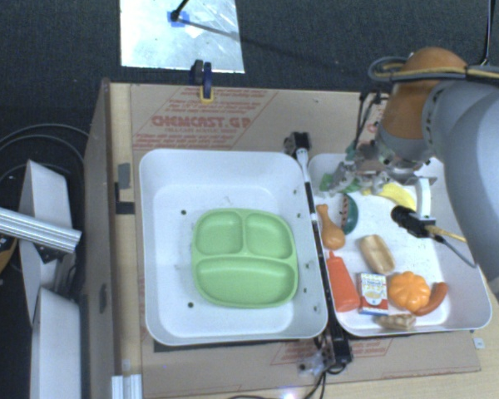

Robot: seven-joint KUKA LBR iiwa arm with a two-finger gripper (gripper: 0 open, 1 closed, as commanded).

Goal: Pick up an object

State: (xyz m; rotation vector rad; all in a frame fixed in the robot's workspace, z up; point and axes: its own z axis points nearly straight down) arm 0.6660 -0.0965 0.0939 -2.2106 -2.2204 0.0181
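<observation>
I've got the grey arm with the orange band [474, 152] reaching in over the right-hand shallow white bin [461, 264]. The pincer [349, 181] sits low at that bin's far left corner, close to the rim. From this angle I cannot tell whether the pincer is apart or together, and I see nothing clamped in it, so I judge the pick not yet made.

Every candidate lies in the right bin. There's a dark teal rounded piece [350, 213] just below the pincer and a yellow curved banana-like toy [397, 194] near it. A tan drumstick-shaped toy [330, 228] lies along the left wall. Then come a brown bread-roll toy [377, 253], an orange carrot-like wedge [343, 283], a small printed carton [373, 289] and an orange pumpkin toy [409, 290] with a reddish sausage toy [437, 298] touching it.

The left white bin [170, 306] carries a pale green divided plastic plate [245, 258].

My read: this is the approach, with the teal piece the likeliest target; closing, lifting and clearing the bin are all left to do
</observation>
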